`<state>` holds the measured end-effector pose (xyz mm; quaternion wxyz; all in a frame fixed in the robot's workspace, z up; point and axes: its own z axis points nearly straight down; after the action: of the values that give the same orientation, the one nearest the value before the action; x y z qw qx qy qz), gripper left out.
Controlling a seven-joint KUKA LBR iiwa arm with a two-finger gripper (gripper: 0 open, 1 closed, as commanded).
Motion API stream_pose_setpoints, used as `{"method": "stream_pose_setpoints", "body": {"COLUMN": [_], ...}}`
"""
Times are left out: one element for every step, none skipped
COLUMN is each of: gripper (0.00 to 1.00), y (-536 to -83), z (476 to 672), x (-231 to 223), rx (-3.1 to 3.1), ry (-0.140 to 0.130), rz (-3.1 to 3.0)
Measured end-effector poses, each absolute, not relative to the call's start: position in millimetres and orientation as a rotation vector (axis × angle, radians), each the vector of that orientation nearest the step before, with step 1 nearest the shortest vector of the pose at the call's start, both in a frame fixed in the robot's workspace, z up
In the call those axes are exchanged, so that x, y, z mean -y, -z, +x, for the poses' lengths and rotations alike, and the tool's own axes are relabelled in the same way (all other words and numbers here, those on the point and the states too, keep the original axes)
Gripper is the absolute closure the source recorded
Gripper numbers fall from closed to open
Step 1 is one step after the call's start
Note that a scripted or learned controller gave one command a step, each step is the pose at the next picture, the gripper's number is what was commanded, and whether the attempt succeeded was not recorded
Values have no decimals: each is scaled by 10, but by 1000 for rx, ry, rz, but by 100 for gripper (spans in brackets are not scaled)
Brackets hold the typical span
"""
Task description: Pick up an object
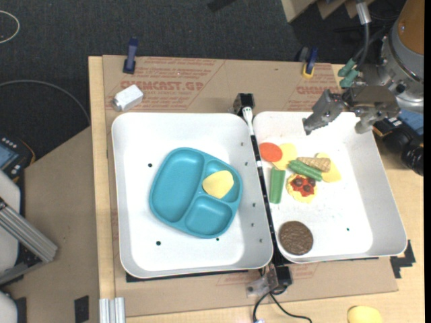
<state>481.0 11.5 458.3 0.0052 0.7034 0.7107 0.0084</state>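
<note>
My gripper (342, 118) hangs open over the far part of the right bin (370, 207), its two dark fingers spread wide with nothing between them. Below and left of it lies a cluster of toy food: an orange-red disc (271, 152), a green stick (277, 185), a green bean (304, 168) over yellow pieces, a tan ridged piece (316, 161) and a small pizza (302, 186). A brown cookie (295, 237) sits near the bin's front edge. In the left bin (135, 173) a teal divided plate (182, 192) holds a yellow piece (218, 184).
A black divider strip (254, 147) runs between the two bins. A small white block (128, 97) lies on the cardboard behind the left bin. Blue clamps (130, 54) hold the cardboard's far edge. A yellow object (362, 313) rests off the bench at the front right.
</note>
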Motion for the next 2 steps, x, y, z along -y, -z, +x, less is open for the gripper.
{"method": "stream_pose_setpoints", "body": {"gripper": [100, 100], "y": [-4611, -3385], "z": [4803, 4773], "x": [-71, 895], "rx": [-2220, -2214], "ry": [-5, 17], "rz": [2216, 2240]}}
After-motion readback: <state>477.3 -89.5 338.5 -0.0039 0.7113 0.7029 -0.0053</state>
